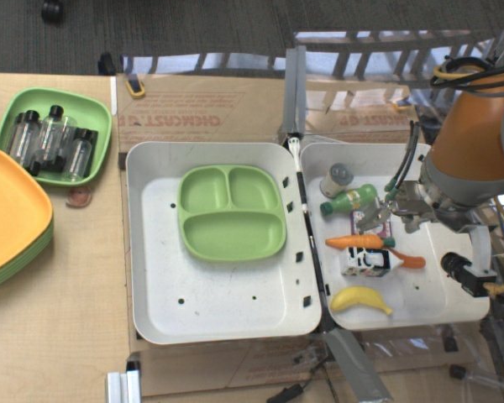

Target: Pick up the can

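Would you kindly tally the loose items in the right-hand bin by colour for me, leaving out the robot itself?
Grey: 1, the can
Green: 1, the bottle
Orange: 2, the carrot and a smaller orange piece
Yellow: 1, the banana
Black and white: 1, the small carton
Total: 6

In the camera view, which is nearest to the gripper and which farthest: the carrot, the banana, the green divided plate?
1. Carrot, right bin, just below the gripper.
2. Banana, near the right bin's front edge.
3. Green divided plate, left bin, farthest.
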Robot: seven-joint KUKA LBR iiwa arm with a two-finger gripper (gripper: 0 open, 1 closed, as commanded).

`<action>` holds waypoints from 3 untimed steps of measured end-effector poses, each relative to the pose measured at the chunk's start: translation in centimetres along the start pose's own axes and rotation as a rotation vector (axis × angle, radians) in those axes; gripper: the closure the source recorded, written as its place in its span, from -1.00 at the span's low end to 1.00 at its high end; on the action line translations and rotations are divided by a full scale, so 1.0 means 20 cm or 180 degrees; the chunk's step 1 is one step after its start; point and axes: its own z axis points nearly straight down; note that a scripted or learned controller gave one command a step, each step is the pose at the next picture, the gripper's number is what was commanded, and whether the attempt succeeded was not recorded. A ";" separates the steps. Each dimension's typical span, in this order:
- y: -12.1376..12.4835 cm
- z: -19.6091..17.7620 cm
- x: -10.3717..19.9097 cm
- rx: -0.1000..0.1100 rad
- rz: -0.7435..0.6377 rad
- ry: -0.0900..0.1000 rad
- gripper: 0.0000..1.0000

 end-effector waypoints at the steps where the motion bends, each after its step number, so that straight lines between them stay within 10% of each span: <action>1: -0.08 0.37 -0.16 -0.0033 -0.0047 -0.0004 -1.00; 2: -0.12 0.42 -0.19 -0.0108 -0.0238 0.0003 -1.00; 3: 0.02 0.09 -0.06 -0.0007 -0.0340 -0.0002 -1.00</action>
